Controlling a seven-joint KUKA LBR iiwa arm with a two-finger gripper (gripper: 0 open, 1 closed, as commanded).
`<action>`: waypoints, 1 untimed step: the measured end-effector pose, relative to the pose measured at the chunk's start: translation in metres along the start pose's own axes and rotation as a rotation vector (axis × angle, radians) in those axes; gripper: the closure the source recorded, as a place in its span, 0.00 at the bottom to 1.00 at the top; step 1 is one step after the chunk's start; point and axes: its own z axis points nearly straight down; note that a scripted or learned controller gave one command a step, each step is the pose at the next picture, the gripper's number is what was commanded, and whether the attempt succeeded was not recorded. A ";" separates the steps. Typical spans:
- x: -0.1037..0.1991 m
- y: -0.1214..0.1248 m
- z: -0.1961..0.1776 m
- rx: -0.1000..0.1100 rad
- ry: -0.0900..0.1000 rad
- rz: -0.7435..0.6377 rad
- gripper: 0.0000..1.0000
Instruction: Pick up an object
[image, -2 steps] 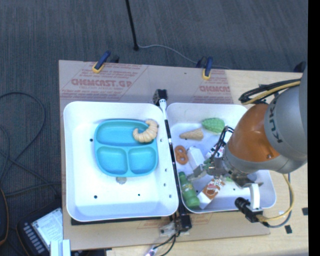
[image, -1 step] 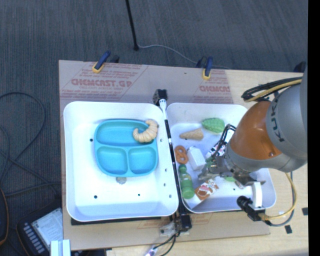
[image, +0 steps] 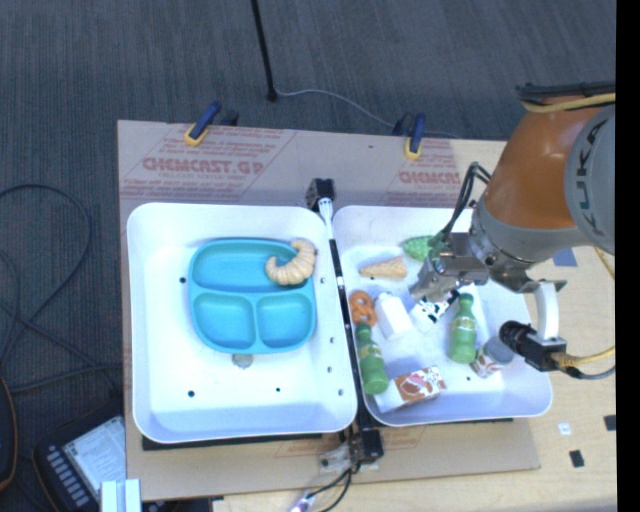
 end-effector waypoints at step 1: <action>0.000 -0.001 0.001 0.003 0.000 0.000 0.00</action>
